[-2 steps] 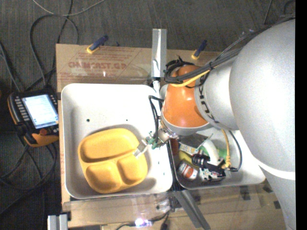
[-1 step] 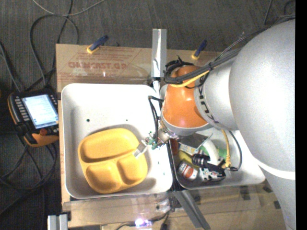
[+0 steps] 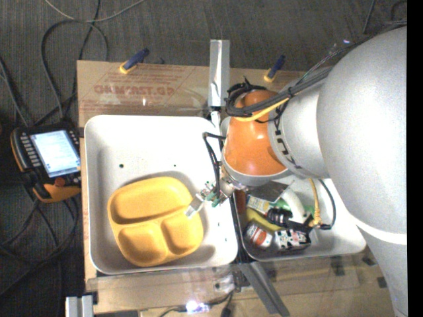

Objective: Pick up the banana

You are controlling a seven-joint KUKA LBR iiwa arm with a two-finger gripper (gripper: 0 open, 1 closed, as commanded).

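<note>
Two-finger tool (image 3: 198, 204): poised over right edge of yellow compartmented plastic tray (image 3: 156, 220) in left white bin (image 3: 106, 137); finger state indeterminate. Yellow banana (image 3: 259, 219): lay in right bin among clutter, rightward of tool, partly hidden, long axis unclear.

**Grey arm with an orange band**

The arm (image 3: 357, 131) is built of large, smooth, rounded shells in pale grey, with a soft sheen where light falls on them. A glossy orange band (image 3: 251, 144), rounded like a dome, is set above the wrist. Black cables (image 3: 310, 71) are run along the outside of the shells, and a yellow cable is bundled with them near the band. A thin black wire is looped beside the band. Small metal and green parts are fitted at the tip (image 3: 208, 197).
</note>
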